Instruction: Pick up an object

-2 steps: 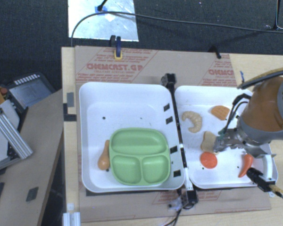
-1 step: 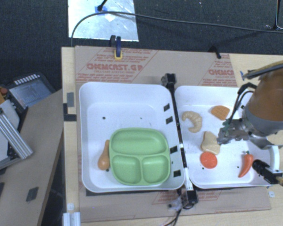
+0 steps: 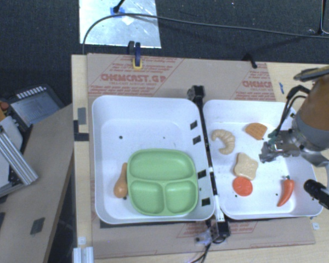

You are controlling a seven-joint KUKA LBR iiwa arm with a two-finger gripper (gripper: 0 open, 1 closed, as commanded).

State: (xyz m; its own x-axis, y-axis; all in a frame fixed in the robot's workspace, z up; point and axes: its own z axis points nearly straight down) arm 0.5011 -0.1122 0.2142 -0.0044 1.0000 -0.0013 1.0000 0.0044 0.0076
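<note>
The right bin (image 3: pixel 263 107) holds a pale croissant (image 3: pixel 224 140), an orange bread slice (image 3: pixel 256 130), a tan toast piece (image 3: pixel 245 165), a red tomato slice (image 3: pixel 242 186) and a red-orange chili pepper (image 3: pixel 285 192). My gripper (image 3: pixel 270 151) hangs over the right bin's middle right, just right of the toast piece and below the orange slice. Its dark fingertips point left and down, with nothing visibly between them. The arm's orange band (image 3: pixel 324 111) comes in from the right edge.
The left bin (image 3: pixel 142 109) holds a green divided plate (image 3: pixel 162 181) and a brown drumstick-like piece (image 3: pixel 121 182) at its left. A black divider clip strip (image 3: pixel 204 147) runs between the bins. Cardboard lies under both bins.
</note>
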